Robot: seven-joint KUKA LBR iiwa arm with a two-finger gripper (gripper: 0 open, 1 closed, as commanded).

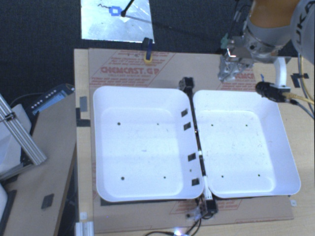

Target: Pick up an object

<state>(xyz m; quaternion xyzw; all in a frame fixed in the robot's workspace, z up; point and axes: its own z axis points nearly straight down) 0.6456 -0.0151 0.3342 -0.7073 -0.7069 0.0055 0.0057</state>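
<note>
nearest to us we see the front edge of the worktop (pixel 64 146), with a brown board (pixel 133 65) printed in red letters lying on it under both bins. on that board sit the left bin (pixel 103 100) and the right bin (pixel 285 166), shallow and white, side by side and touching along a dark seam (pixel 197 141) that carries several small black clips. we make out only small dark dots on the bin floors, and we cannot tell any object to pick up in either one. off to the left, beside the board, we see a slanted metal rail (pixel 22 139) and a dark handheld device (pixel 49 98) with a bluish face. farther back, past the far rim of the right bin, the gripper (pixel 229 72) hangs over the board, just outside the bin's far left corner; whether its fingers are apart or together we cannot tell, and we see nothing between them. above it rises the grey arm with its orange band (pixel 270 6), entering from the right. a black fitting (pixel 269 90) with cables sits at the right bin's far rim. near the far edge of the board stands a small yellow and blue piece (pixel 147 52), and beyond it a shiny silver sheet (pixel 115 13) lies on the dark floor.
</note>
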